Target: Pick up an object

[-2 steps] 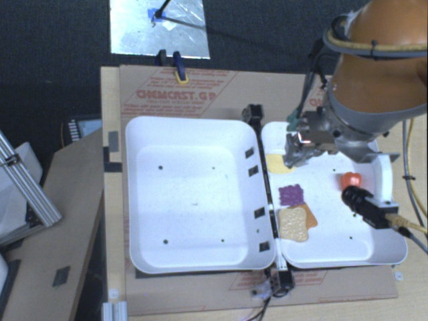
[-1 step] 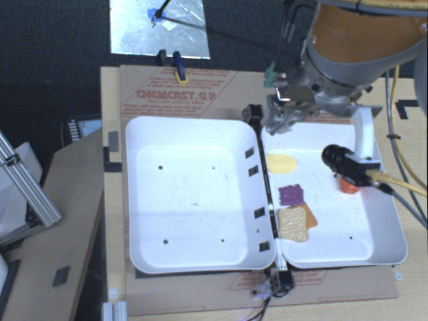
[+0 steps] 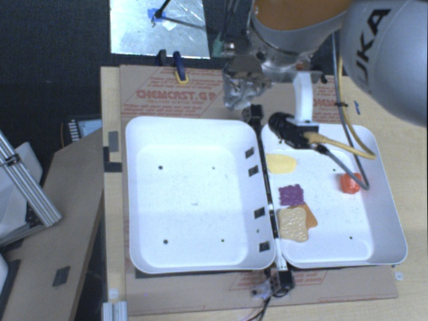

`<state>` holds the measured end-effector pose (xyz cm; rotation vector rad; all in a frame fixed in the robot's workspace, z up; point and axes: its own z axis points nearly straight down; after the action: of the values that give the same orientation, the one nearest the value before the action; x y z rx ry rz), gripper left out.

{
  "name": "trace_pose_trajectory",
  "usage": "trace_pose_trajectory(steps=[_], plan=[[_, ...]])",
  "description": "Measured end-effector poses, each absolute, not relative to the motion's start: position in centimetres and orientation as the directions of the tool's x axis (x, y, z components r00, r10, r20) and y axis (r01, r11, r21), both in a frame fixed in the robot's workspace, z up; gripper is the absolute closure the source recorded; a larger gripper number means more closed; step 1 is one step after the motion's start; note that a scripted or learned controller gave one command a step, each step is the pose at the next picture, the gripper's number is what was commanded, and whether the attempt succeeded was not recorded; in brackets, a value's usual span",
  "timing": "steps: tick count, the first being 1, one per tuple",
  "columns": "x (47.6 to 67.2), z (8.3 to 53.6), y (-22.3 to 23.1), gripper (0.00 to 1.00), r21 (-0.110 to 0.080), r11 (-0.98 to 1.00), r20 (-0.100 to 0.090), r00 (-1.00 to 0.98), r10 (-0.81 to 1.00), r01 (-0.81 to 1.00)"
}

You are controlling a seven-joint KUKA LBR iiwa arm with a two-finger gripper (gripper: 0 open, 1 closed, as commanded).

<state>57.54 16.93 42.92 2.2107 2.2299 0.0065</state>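
The right bin (image 3: pixel 381 236) holds a pale yellow flat piece (image 3: pixel 281 163), a purple piece (image 3: pixel 291 194), a tan cracker-like square (image 3: pixel 293 224) lying partly over an orange flat piece (image 3: pixel 309 215), and a small red-orange object (image 3: pixel 350 184) at the right. My gripper (image 3: pixel 242 93) hangs above the far edge of the bench, over the back end of the divider between the bins. Nothing shows between its fingers, and it sits well behind all the objects.
The left bin (image 3: pixel 144 246) lies beside the right one, joined by black clips (image 3: pixel 259 212) along the divider. A black fitting with yellow hoses (image 3: pixel 314 139) reaches over the right bin's far edge. A blue-yellow clamp (image 3: pixel 180 69) stands at the cardboard's back.
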Motion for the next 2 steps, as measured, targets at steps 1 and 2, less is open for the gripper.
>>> trace_pose_trajectory(steps=[1, 2], plan=[[55.9, 44.0, 5.4, 1.0, 0.003, -0.01, -0.003, 0.01, 1.0, 1.0], [48.4, 42.0, 3.2, 1.0, 0.0, -0.002, 0.0, 0.002, 1.0, 1.0]])
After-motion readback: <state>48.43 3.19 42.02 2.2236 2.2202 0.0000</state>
